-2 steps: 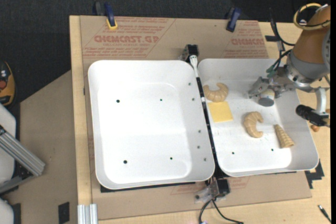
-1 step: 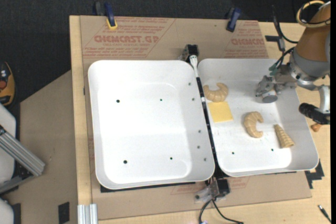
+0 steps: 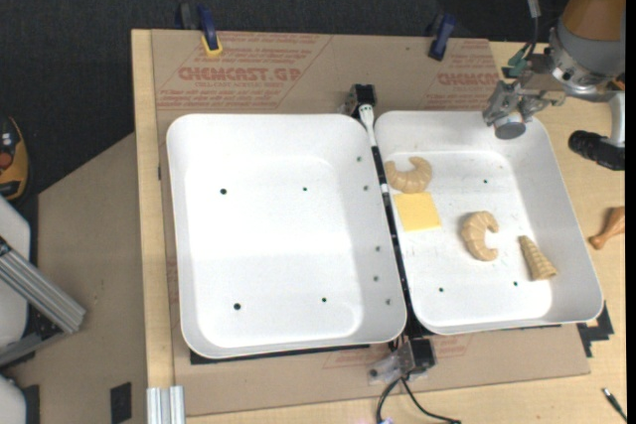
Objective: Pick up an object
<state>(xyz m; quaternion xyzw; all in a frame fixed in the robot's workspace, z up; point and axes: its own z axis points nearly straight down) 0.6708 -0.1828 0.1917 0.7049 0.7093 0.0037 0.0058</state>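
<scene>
The right bin (image 3: 566, 204) holds two tan croissants, one near its left wall (image 3: 409, 174) and one at the middle (image 3: 480, 235). A flat yellow square (image 3: 416, 212) lies between them by the divider. A tan cone-shaped piece (image 3: 538, 257) rests near the right wall. My gripper (image 3: 511, 119) hangs above the bin's far rim, well apart from all of these, with nothing seen between its fingers.
The left bin (image 3: 189, 213) sits beside the right one, joined at a black clamp (image 3: 364, 98). Both stand on a brown board (image 3: 298, 65) held by blue clamps at the back. A small tan object (image 3: 608, 233) lies outside the right bin.
</scene>
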